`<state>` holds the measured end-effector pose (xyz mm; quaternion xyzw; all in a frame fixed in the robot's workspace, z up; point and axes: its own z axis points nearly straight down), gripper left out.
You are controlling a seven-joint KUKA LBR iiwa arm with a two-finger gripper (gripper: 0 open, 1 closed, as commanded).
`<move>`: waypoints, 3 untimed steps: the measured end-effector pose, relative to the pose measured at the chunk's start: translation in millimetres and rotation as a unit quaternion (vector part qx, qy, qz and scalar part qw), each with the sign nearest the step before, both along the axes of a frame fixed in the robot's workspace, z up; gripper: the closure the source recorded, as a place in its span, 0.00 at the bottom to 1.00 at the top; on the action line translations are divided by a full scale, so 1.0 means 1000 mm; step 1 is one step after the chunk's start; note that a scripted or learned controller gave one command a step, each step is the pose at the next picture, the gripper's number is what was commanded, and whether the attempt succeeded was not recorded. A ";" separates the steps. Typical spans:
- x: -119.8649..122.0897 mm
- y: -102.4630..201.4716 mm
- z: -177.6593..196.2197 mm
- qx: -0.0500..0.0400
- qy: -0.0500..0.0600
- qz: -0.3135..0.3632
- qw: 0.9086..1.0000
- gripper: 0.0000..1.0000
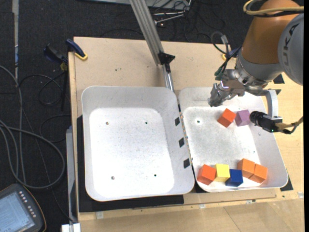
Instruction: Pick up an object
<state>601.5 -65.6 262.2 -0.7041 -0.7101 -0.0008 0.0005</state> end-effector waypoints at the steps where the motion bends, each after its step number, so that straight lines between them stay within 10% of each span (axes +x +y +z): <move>1: 0.013 0.049 -0.011 0.000 0.000 0.000 1.000 1.00; 3: 0.015 0.141 -0.011 0.000 0.000 -0.001 1.000 1.00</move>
